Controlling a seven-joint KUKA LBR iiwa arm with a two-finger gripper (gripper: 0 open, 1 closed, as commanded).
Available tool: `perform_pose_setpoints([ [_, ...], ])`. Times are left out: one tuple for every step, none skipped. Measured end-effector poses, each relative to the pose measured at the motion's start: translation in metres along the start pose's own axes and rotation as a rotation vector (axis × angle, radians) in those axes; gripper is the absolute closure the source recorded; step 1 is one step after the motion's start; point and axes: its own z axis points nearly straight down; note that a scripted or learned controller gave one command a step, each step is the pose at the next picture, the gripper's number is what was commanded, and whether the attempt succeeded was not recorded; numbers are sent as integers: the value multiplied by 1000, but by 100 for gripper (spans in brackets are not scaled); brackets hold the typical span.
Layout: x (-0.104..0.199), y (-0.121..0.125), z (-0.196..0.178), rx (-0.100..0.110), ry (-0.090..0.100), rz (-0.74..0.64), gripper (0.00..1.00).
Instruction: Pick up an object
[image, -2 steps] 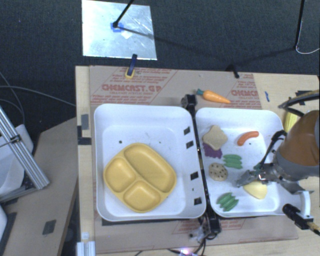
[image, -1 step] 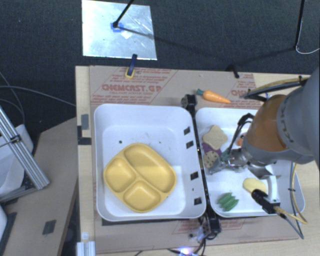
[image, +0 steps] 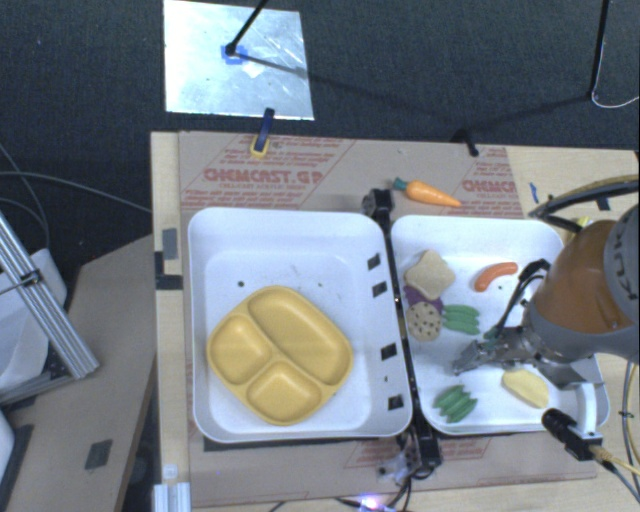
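A dark carpeted floor surrounds a bench covered by a sheet of printed cardboard (image: 330, 165), on which two shallow white bins sit side by side. The left bin (image: 215, 235) holds a yellow plate (image: 280, 353) with three compartments, lying slightly turned. A toy carrot (image: 428, 192) lies on the cardboard just beyond the bins, near the gap between them. The right bin (image: 520, 232) contains several toy foods: a slice of bread (image: 430, 273) near its left wall, a cookie (image: 424, 321) just below the bread, a purple piece (image: 411, 296) partly hidden beneath both, a green bean pod (image: 461, 319) just beside the cookie, a second green pod (image: 456, 403) near the front edge, an orange-red sausage (image: 494, 275) toward the back, and a pale yellow piece (image: 526, 388) near the front right. The grey arm with its orange band (image: 585, 292) reaches in over the right bin. The gripper (image: 468, 360) hangs low over the white floor of the bin, between the two green pods and just left of the pale yellow piece; whether it is open or closed cannot be told, and nothing is seen held in it. A silver sheet (image: 238, 58) lies on the floor beyond the bench.
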Motion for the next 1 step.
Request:
perform_pose_setpoints([
  [3,3,-11,-5,1,-7,100],
])
